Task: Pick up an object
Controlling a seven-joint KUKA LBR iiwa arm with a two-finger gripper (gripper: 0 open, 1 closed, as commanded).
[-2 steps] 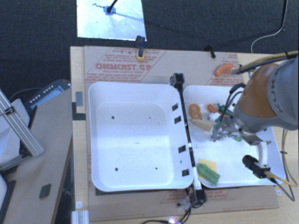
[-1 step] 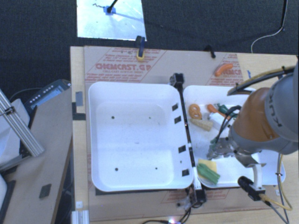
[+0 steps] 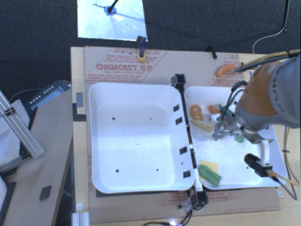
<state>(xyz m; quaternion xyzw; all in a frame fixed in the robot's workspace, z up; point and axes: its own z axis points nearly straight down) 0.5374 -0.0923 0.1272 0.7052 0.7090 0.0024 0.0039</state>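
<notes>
- A pale wedge point(image 3: 203, 125), cream and smooth-looking, lies on the floor of the right bin point(image 3: 230, 171) towards its left wall, tapering towards the bin's middle.
- The end effector point(image 3: 220, 130) is low over that bin, just right of the wedge's narrow tip. I cannot tell whether they touch, or whether the end effector is spread or clenched, and nothing is seen held in it.
- An orange pretzel-shaped piece point(image 3: 195, 112), looped with holes, sits just above the wedge.
- A small orange-red piece point(image 3: 214, 109) lies just to the pretzel's right.
- A small green bit point(image 3: 240, 138) shows by the wrist, partly hidden by it.
- In the near left corner of the same bin, a flat yellow square point(image 3: 210, 165) lies with a ribbed green piece point(image 3: 209, 175) at its near edge, overlapping or touching it.
- The left bin point(image 3: 136, 140) is shallow, white, glossy plastic with rounded corners and a few dark dots on its floor.
- Black clips point(image 3: 178, 120) run along the seam where the two bins meet.
- An orange sausage-shaped piece point(image 3: 225, 69) lies outside the bins on the brown sheet printed in red point(image 3: 123, 65).
- The sheet rests on the pale wooden counter point(image 3: 78, 173).
</notes>
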